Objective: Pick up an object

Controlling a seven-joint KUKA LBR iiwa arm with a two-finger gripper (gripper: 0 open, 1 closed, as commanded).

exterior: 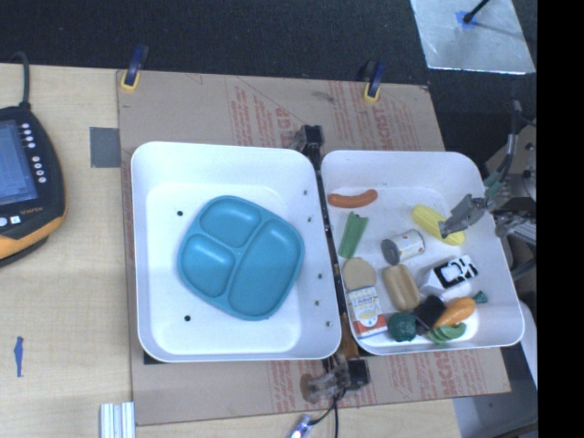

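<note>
The right bin holds a pile of small things. A red sausage lies near its far left, and a green strip sits just in front of it. A silver can lies in the middle. A yellow piece rests toward the right wall. My gripper hangs low at the yellow piece's right end, reaching in from the right. It is too small and dark to judge its state. No object shows lifted off the bin floor.
The left bin holds a blue divided plate. The right bin's front has a tan block, a black-and-white item, an orange carrot, a dark green lump and a small carton. A tablet lies far left.
</note>
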